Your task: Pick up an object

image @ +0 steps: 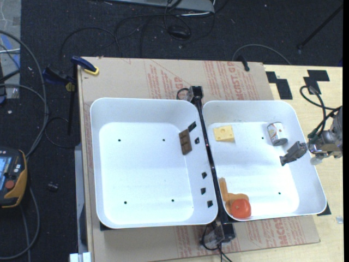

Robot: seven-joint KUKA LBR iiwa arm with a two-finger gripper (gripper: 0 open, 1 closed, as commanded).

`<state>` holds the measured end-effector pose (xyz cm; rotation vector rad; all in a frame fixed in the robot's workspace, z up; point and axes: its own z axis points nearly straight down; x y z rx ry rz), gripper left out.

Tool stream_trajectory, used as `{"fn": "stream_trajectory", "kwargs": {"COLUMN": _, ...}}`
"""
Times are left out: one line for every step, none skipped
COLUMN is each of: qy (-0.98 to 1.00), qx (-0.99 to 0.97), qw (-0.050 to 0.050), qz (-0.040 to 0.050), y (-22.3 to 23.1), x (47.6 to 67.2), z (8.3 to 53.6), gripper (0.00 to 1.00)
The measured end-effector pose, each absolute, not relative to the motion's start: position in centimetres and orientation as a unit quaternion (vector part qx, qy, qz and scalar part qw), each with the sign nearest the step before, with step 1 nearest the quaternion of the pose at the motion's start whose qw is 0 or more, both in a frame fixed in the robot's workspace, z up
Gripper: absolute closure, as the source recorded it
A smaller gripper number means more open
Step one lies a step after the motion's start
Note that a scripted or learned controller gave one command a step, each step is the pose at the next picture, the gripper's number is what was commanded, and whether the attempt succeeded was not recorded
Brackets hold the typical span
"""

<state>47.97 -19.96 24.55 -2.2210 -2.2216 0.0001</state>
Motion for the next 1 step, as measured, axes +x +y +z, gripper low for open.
{"fn": "stream_trajectory", "kwargs": {"qy": -0.707, "qx": -0.707, "qw": 0.0, "qz": 0.0, "y": -20.91, "x": 51.25, "z": 24.32, "gripper": 0.0}}
